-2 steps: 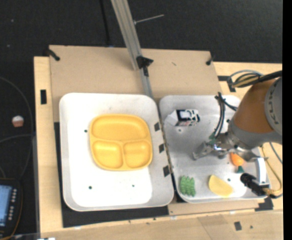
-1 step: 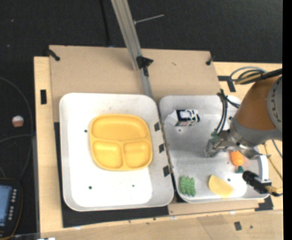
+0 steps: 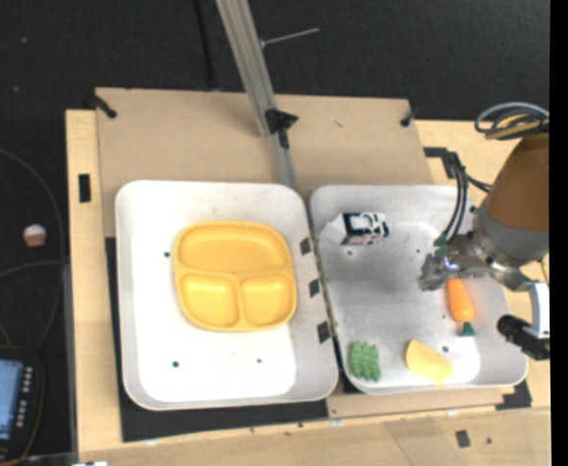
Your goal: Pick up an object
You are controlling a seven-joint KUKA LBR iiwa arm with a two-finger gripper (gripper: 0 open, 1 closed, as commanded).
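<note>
My gripper (image 3: 437, 272) hangs low over the right side of the right bin (image 3: 390, 280). An orange carrot-shaped toy (image 3: 460, 301) with a green tip lies just right of and below it, touching or nearly touching the gripper body. A small black and white object (image 3: 364, 226) sits at the bin's far left. At the near edge lie a green leafy toy (image 3: 364, 359) and a yellow wedge (image 3: 427, 360).
The left bin (image 3: 148, 289) holds a yellow three-compartment plate (image 3: 233, 275). A slanted metal post (image 3: 254, 76) rises from behind the bins. The arm's orange band (image 3: 521, 187) looms over the right bin's right rim.
</note>
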